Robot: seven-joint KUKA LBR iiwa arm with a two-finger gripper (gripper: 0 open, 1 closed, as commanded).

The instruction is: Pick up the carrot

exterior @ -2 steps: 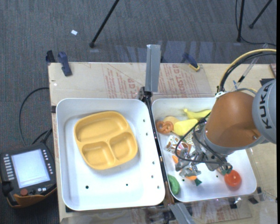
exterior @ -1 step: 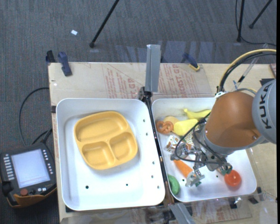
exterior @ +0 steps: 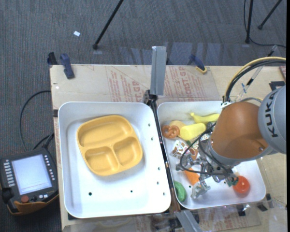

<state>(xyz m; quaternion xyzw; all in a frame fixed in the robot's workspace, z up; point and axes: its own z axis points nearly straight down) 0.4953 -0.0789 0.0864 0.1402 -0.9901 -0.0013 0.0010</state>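
Observation:
The carrot (exterior: 192, 176) is a small orange piece lying in the right bin (exterior: 259, 192), near its front left. The arm's orange band and wrist hang over the middle of this bin. My gripper (exterior: 202, 185) reaches down just right of the carrot, close to it or touching it. The wrist and cables hide part of the carrot.
The right bin also holds a banana (exterior: 206, 116), a yellow piece (exterior: 192, 130), an orange ring-shaped toy (exterior: 171, 131), a small can (exterior: 179, 149), a green item (exterior: 180, 191) and a red tomato (exterior: 240, 184). A yellow divided plate (exterior: 109, 144) lies in the left bin (exterior: 67, 187).

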